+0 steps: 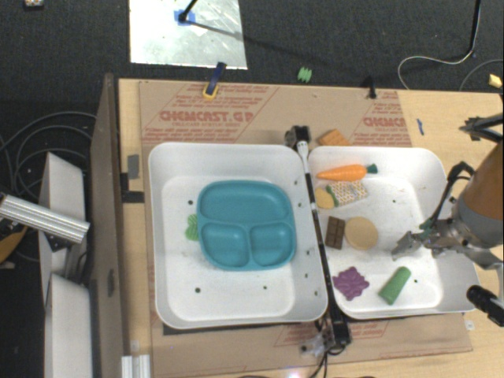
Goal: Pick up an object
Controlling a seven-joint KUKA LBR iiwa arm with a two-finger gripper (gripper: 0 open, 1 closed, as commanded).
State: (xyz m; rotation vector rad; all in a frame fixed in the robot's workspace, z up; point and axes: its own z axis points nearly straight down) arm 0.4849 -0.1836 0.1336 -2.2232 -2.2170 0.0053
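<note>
Right now the fingers (405,244) hang at the frame's right, over bare floor of the right bin (429,164); whether they are parted I cannot tell. Left of them lie a tan disc (362,232) and a green cylinder (394,284), near the bin's lower edge.

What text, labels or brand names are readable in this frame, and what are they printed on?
"CHEMCAST GP" in red, on the brown sheet behind the left bin.
The same red print repeats behind the right bin, partly cut off.
Smaller red lines around both are too blurred to read.

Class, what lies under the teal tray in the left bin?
A green leafy piece pokes out from under the teal tray's left edge. How far it reaches beneath, and anything else there, is covered.
</note>
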